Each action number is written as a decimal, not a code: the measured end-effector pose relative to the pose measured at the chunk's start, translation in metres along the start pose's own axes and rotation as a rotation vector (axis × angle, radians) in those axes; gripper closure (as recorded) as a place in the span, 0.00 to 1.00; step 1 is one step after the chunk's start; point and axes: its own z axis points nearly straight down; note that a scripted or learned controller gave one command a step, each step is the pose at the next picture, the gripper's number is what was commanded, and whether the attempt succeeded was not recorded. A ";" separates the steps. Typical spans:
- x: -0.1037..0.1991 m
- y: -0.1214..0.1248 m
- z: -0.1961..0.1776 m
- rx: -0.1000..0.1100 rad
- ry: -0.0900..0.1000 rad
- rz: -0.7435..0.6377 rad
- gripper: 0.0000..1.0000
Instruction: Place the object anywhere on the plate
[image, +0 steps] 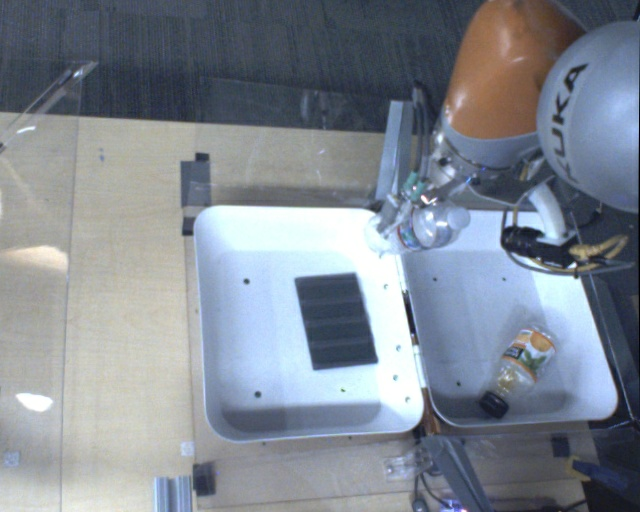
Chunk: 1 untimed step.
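Black plate (337, 320) sits in the left bin (225, 300), gripper (415, 225) hangs over the divider with something clear and small apparently pinched but grip uncertain, bottle (522, 366) lies in the right bin (590, 330); risk: a weak pinch drops it short.

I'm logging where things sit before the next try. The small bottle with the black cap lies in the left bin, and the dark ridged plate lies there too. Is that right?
Not quite. The camera view shows the bottle lying on its side in the right bin, near its front edge. The dark ridged plate does lie in the left bin.
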 end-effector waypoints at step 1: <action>0.000 0.002 -0.011 -0.006 -0.002 -0.004 1.00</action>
